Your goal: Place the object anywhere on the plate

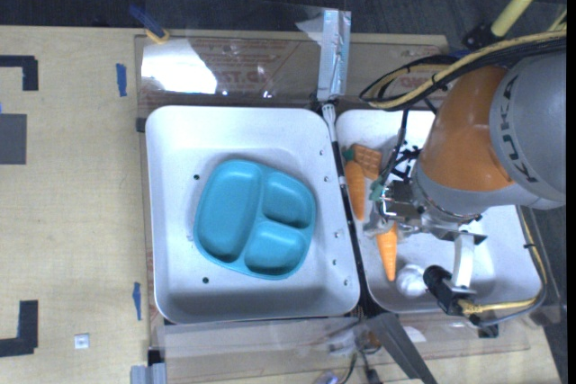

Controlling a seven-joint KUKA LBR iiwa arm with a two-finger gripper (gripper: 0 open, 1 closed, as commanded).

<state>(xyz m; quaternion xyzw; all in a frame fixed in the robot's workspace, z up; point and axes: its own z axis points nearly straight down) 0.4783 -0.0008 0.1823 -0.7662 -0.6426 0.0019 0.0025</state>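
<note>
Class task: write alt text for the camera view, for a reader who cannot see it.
A grey and orange robot arm hangs over the right bin, which holds orange carrot-like pieces. In the left bin lies a blue divided plate.

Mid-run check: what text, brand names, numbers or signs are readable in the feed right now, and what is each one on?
"KUKA": dark letters running sideways on the grey arm, cut off at the picture's edge.
Small white square tag on the bench: too small to read.
No readable text on the blue plate or the white bins.
</note>
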